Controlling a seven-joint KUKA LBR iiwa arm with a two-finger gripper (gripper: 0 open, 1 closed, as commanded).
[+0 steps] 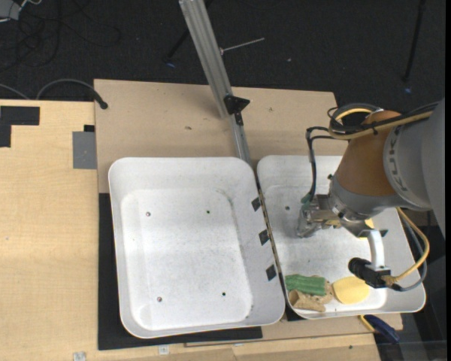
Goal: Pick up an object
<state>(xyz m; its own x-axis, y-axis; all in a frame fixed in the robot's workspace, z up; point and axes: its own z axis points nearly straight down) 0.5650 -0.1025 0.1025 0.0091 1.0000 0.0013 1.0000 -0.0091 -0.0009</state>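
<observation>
On the desk, in the right bin, the gripper, whether spread I cannot tell, hangs mid-bin; the green thing, tan scrap and yellow piece line its near edge.

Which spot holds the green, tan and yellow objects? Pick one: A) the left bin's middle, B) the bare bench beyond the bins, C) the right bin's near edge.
C: the green object, tan object and yellow object lie together along the near edge of the right bin.
</observation>
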